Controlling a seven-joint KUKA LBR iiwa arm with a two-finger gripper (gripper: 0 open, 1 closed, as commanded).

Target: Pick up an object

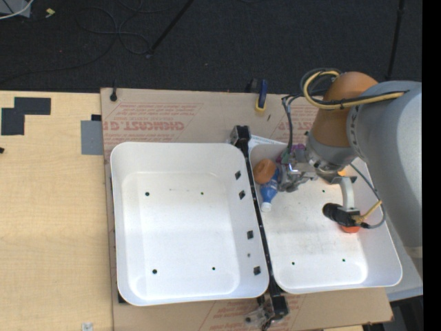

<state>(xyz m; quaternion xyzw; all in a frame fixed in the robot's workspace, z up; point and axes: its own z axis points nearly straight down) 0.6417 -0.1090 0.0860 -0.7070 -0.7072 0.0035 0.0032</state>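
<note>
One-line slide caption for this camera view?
The hand hovers over the right shallow white bin, beside a round orange object and a blue-and-white tube.

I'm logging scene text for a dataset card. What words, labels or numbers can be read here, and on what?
"CHEMCAST", probably, upside down: large red print on the cardboard sheet.
Smaller red lines around it: too blurred to read.
Red print at the sheet's front edge: too blurred.
Blue-and-white item: nothing legible.
</note>
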